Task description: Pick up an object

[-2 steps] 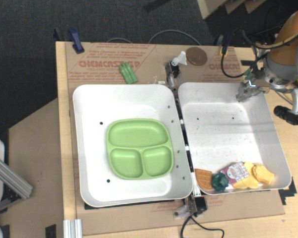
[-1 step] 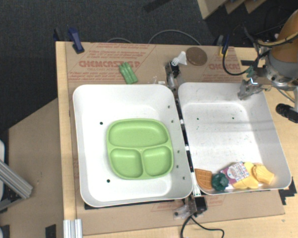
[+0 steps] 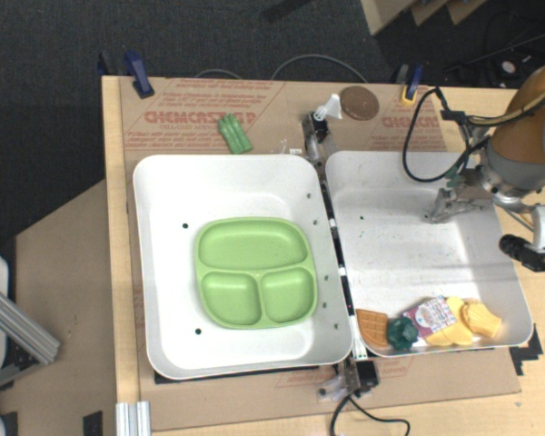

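The pincer (image 3: 447,205) hung in the right bin's (image 3: 391,243) upper right, couldn't tell its state. The toys (image 3: 436,323) sat piled at the lower right, well apart. Looked like approach stage; next it needed to swing down-frame over them.

The gripper (image 3: 440,209) hung in the right bin (image 3: 391,243). Toys (image 3: 436,323) lay well below it, near that bin's front wall. The tray (image 3: 254,272) sat far left, in the left bin (image 3: 163,243).
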{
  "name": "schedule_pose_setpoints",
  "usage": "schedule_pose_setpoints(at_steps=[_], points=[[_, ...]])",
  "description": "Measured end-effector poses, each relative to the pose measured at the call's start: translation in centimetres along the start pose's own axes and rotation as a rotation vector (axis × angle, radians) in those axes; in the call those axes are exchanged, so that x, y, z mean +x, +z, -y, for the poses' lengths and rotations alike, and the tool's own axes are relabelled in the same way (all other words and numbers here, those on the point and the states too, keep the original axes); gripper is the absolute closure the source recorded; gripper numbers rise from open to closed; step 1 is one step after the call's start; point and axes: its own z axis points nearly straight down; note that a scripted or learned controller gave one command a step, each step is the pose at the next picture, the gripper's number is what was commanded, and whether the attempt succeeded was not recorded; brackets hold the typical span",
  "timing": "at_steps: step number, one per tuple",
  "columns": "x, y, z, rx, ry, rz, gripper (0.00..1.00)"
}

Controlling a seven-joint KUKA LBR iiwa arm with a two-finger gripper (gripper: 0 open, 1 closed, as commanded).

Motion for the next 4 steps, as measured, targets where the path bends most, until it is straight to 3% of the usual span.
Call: schedule_pose_setpoints(at_steps=[4], points=[[0.0, -4.5, -0.6, -0.022, -0.001, 0.005, 1.0]])
